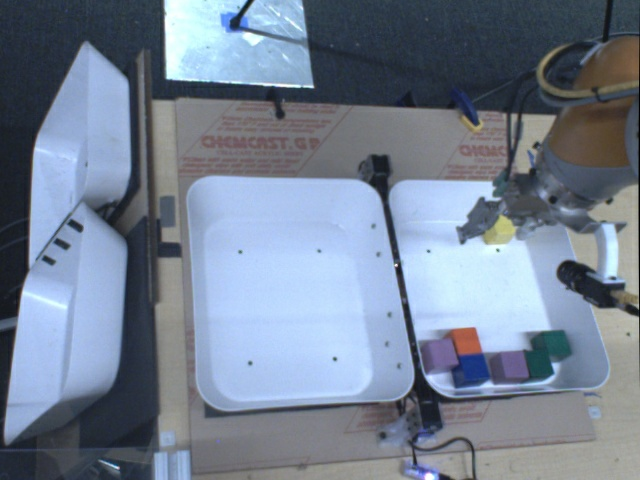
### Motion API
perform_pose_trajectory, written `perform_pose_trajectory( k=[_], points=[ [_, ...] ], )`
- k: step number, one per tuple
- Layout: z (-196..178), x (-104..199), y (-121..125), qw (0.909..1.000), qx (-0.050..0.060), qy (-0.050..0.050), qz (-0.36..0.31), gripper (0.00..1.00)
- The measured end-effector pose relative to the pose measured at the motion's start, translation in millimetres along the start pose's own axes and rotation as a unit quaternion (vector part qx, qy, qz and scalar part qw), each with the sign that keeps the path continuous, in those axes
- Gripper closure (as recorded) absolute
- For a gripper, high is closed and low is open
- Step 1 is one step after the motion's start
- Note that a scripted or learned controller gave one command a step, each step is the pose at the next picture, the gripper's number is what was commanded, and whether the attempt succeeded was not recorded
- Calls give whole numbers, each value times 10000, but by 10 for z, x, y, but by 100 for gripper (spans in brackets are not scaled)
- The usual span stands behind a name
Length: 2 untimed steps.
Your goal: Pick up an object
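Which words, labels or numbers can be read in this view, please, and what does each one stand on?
"CHEMCAST GP": red print, upside down in this view, on the brown board under the bins, behind the left bin.
More red print on the same board behind the right bin, around: too blurred to read.
Fainter red print along the board's near edge: too small and blurred to read.
No text can be made out on the bins or the coloured blocks.

- Even, fairly bright overhead light; the two white bins (300,288) look slightly washed out.
- A foil sheet (238,28) at the top shows patchy glare.
- Shadows are soft and faint.
- The picture is mildly grainy and soft, with dark surroundings.
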State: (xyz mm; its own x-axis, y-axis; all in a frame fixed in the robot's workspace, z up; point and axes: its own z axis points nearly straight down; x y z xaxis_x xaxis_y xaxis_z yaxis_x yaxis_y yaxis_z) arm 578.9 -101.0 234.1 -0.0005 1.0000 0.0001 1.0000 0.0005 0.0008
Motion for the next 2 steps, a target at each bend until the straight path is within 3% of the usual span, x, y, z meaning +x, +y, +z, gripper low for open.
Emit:
perform_pose_trajectory(
  k=[1, 2],
  points=[
    [-941, -622, 230, 10000, -36, -15, 20, 0],
    [-1418, -1022, 556, 10000, -21, -11, 11, 0]
  ],
)
